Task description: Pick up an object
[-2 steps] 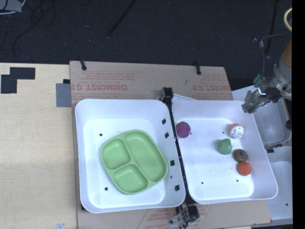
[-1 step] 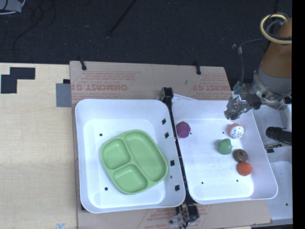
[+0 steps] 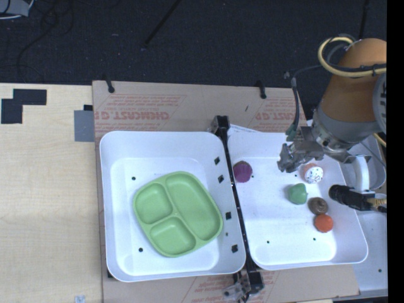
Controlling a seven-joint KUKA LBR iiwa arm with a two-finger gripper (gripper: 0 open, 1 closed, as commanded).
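A small white ball with red spots (image 3: 312,173) is lying in the right bin (image 3: 278,232), toward the bin's upper right part. The claw (image 3: 288,161) is hanging just beside it, on its left and a little higher in the picture. I cannot tell if the claw is touching the ball, and I cannot tell if the claw is open or closed or if it is holding anything. A green lump (image 3: 298,193) is sitting just below the spotted ball and below the claw, close to both. A little brown thing (image 3: 317,205) is resting next to the green lump, on its lower right, and an orange ball (image 3: 323,223) is lying just below the brown thing. A purple ball (image 3: 242,171) is sitting by itself on the left side of the same bin, close to the wall where the two bins are meeting, well apart from the claw. The grey arm (image 3: 350,100) with its orange band is reaching in from the right. In the left bin (image 3: 120,169) a green plate with three sections (image 3: 178,213) is lying flat, turned at a slant. Both bins are sitting side by side on a brown cardboard sheet (image 3: 158,106), and that sheet is lying on the pale wooden table (image 3: 44,201).
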